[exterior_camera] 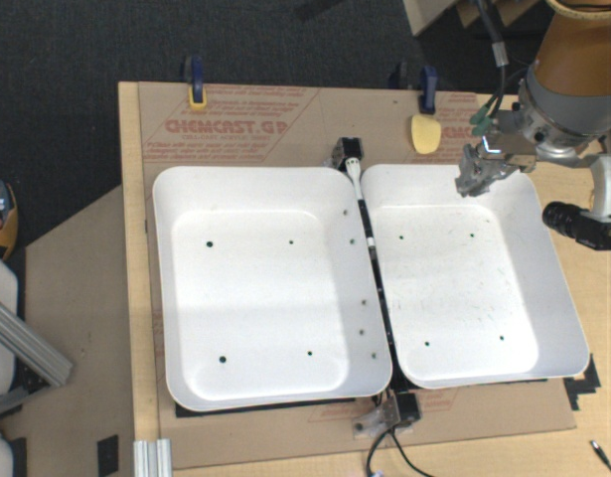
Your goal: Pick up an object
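My gripper (479, 177) hangs over the far rim of the right white bin (454, 296), near that bin's back right corner. It is small and grey below the orange-banded wrist, and nothing shows beneath it. A small pale yellow object (425, 133) lies on the cardboard just behind the right bin, to the left of the gripper and apart from it. The left white bin (255, 296) sits beside the right one, showing bare white floor with a few dark dots.
Two blue clamps (195, 73) (428, 85) hold the cardboard sheet at its far edge. A black strip (370, 251) runs between the bins. A black part (575, 224) juts in at the right bin's right side.
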